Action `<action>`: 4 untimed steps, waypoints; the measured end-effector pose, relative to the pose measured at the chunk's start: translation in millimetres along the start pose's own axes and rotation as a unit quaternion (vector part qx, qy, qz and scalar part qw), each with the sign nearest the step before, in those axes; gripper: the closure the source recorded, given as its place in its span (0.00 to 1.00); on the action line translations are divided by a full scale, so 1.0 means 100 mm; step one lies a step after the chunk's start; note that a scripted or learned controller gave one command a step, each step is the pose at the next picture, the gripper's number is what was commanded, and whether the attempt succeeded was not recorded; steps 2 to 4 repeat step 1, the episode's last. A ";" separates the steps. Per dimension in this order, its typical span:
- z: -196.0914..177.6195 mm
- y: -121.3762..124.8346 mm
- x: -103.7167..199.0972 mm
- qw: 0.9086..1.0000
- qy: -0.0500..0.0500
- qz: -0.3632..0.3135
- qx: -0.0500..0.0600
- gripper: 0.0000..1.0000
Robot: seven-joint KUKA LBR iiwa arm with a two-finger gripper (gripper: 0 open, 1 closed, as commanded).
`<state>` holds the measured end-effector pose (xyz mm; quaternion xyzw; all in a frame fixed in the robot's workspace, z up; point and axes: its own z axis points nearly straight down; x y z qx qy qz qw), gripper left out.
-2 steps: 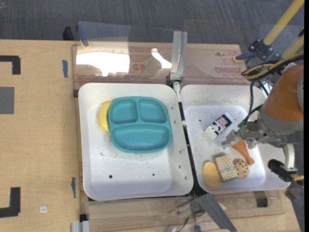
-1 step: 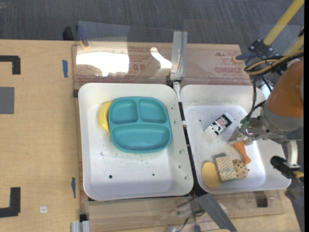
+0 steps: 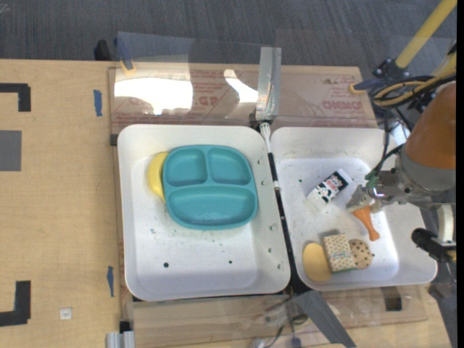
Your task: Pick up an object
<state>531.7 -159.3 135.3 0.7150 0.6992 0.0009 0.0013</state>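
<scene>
Orange plastic piece (image 3: 369, 223) is lying just under my tool (image 3: 368, 192); whether I am gripping it, I cannot tell. Black-and-white carton (image 3: 328, 187) is sitting beside it.

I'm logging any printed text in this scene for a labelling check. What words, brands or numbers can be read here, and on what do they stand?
Red print on the cardboard behind the bins: mirrored or upside down and blurred, not readable.
Black-and-white packet in the right bin: dark markings, too small to read.
Patterned box: no legible text.
Teal divided plate in the left bin: no text.
</scene>
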 end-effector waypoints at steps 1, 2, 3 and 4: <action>-1.25 -0.27 0.54 0.999 0.001 0.049 -0.003 1.00; -1.25 -0.27 0.54 0.999 0.001 0.049 -0.003 1.00; -1.25 -0.27 0.54 0.999 0.001 0.049 -0.003 1.00; -1.25 -0.27 0.54 0.999 0.001 0.049 -0.003 1.00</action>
